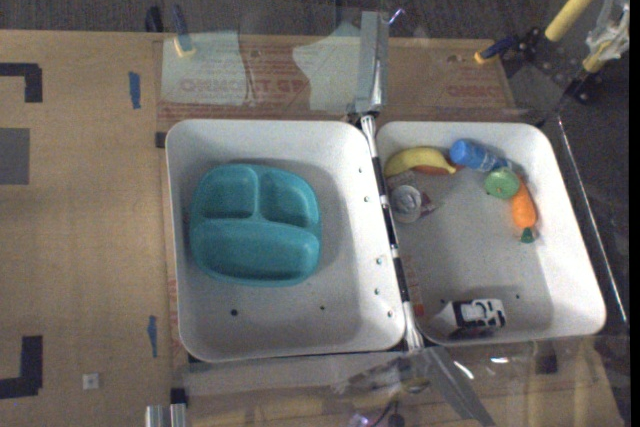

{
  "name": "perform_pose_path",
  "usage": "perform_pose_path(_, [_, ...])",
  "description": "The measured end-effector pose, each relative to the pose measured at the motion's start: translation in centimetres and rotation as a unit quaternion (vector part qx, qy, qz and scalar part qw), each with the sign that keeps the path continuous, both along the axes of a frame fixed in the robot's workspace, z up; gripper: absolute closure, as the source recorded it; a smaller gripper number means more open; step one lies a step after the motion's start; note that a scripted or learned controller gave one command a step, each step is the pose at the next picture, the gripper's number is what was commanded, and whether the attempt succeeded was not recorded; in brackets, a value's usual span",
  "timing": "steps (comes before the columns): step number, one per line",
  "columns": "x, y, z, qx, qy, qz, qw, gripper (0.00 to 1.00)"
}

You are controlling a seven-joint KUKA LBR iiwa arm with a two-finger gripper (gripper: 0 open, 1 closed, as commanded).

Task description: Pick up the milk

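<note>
The milk (pixel 480 313) is a small black-and-white carton lying on its side near the front edge of the right bin (pixel 470 250). Nothing touches it, and bare bin floor surrounds it on the far side.
At the back of the right bin lie a yellow banana (pixel 420 159), a blue bottle (pixel 472 155), a green round item (pixel 502 182), an orange carrot (pixel 524 208) and a silver can (pixel 406 201). A teal divided plate (pixel 255 222) sits in the left bin (pixel 340 310).
</note>
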State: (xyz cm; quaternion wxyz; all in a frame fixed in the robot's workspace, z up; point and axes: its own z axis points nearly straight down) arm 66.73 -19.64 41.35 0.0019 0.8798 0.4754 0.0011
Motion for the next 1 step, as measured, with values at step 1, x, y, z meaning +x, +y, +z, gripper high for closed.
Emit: perform_pose_path(1, [0.06, 0.24, -0.17, 0.0006, 0.001, 0.002, 1.0, 0.0])
